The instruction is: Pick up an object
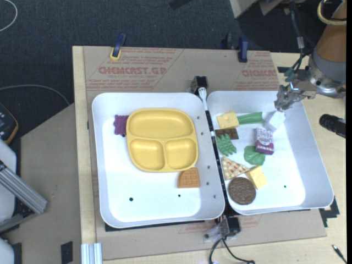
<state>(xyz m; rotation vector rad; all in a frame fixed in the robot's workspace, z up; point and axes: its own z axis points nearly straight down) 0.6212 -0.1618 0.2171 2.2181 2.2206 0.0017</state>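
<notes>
1. Two white bins sit side by side on the bench. The left bin [110,202] is at 9 o'clock and the right bin [297,186] is at 3 o'clock.
2. The arm [330,54] comes in from 2 o'clock. Its gripper [286,99] hangs over the top part of the right bin.
3. The gripper looks small and blurry here, so I cannot tell how it is set or whether it has anything in it.
4. Just below the gripper, toward 7 o'clock, lies a small white packet [274,120].
5. A green stick [250,117] lies flat beside a yellow block [227,119], which is at its 9 o'clock side.
6. Under the yellow block is a brown bar [226,133], and below that a green leafy toy [225,145].
7. A dark red packet [264,141] sits near the middle of the right bin, with a green lump [253,156] touching it at 7 o'clock.
8. Lower down are a pizza slice [234,167], a yellow cube [257,177] and a round brown cookie [242,191].
9. In the left bin a yellow tray [162,139] with three parts sits in the middle.
10. A purple toy [120,124] is at the tray's 9 o'clock edge, and a brown waffle [188,178] is at its 5 o'clock corner.
</notes>
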